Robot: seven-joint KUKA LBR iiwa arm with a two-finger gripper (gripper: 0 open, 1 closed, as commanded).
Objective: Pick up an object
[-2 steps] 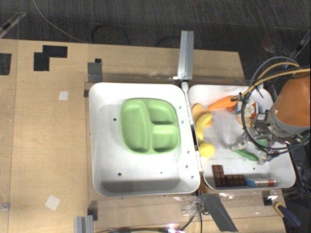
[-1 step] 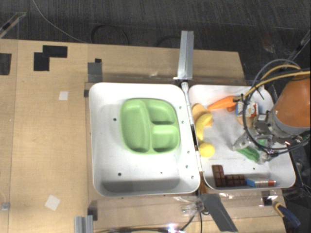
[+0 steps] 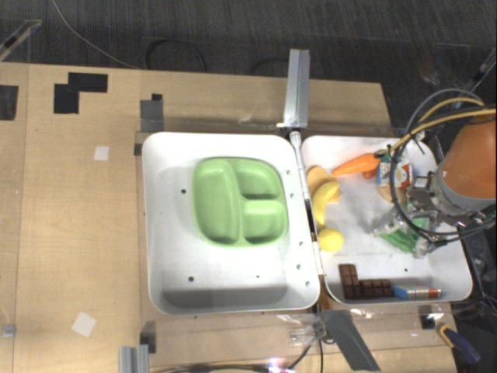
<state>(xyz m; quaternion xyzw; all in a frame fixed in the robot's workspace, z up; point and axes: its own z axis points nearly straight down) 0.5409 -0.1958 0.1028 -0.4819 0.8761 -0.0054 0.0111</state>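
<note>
Leftward, the left bin (image 3: 167, 208) holds one green divided tray (image 3: 237, 200). Right bin (image 3: 458, 274): one banana (image 3: 324, 196), one lemon (image 3: 331, 241), one carrot (image 3: 357, 164), one brown block (image 3: 359, 284), one marker (image 3: 417, 292). Gripper (image 3: 408, 225), state indiscernible, sits over a green item (image 3: 400, 241).

Both bins (image 3: 167, 286) look like smooth white plastic w/ slight sheen; green tray (image 3: 237, 200) is matt plastic. Bench (image 3: 70, 231) is pale wood-look board, matt. Arm's orange band (image 3: 475, 158) is glossy.
</note>
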